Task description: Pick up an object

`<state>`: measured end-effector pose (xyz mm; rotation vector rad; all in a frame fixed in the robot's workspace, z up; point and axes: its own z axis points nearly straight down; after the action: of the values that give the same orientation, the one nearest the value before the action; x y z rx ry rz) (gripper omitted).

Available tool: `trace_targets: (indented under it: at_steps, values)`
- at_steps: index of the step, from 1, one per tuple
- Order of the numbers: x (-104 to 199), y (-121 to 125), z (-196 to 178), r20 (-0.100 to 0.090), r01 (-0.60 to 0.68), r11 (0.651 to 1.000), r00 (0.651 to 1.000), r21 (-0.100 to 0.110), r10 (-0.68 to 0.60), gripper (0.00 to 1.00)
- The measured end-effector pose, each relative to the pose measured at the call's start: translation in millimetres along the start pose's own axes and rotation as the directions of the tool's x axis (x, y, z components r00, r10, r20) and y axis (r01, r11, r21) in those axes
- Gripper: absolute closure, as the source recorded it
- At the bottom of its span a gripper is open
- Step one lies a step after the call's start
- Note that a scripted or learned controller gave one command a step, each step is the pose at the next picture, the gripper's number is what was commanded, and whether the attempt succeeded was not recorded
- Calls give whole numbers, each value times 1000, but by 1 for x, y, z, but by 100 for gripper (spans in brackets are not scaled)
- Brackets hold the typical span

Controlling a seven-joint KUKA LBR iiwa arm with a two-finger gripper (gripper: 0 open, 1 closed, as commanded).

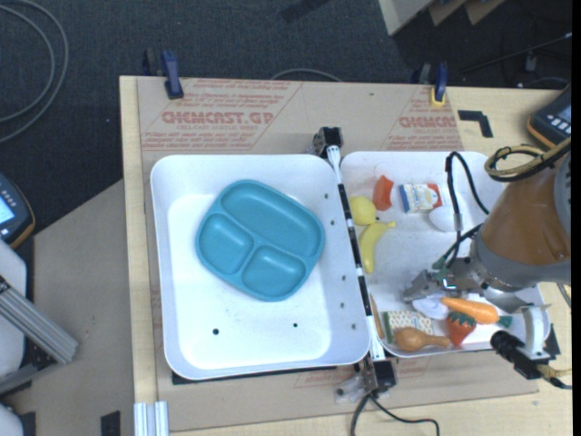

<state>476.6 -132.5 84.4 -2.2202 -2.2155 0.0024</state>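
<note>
Nearest the lens, right bin (399,163) front edge: one brown pear-shaped toy (419,339), one carrot (471,309), one red strawberry-like piece (459,330), one patterned card (402,322).

Arm (525,221): enters from right, orange band over grey wrist, bent down into right bin's front half. Gripper (434,286) low, beside the carrot; metal fingertips (419,289) point left, slightly apart, nothing seen between them.

Left bin (172,243): one blue divided plate (260,239), three compartments, lying tilted near centre.

Right bin, rear: two yellow banana pieces (370,230) against the left wall, one small carton (418,196) with red end, one white round item (441,218).

Bench corners: two blue clamps (170,71).
</note>
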Motion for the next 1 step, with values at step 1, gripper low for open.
trace_targets:
  at_steps: [1]
  values:
    - [-65, 90, -87, 9, 4, 1000, 1000, -15, -3, 0]
